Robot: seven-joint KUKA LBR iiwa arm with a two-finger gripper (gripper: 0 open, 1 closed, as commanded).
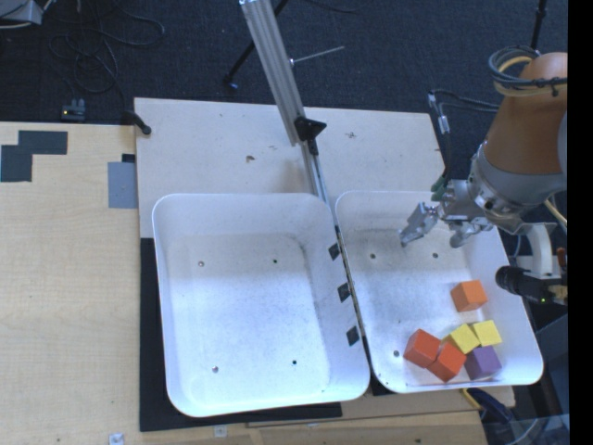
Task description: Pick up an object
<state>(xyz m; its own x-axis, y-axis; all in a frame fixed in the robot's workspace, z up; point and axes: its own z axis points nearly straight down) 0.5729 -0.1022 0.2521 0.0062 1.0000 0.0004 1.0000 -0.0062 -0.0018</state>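
Jaws spread with nothing between them, my two-finger metal gripper (434, 226) over right white bin's (389, 378) far edge, small coloured cubes (459, 339) near its front-right corner.

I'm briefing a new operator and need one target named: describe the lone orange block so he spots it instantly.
Look at the right bin, the one the arm reaches into. Its blocks sit toward the near right corner; the lone orange block lies apart, farther up than the cluster of orange, yellow and purple blocks, and touches none.
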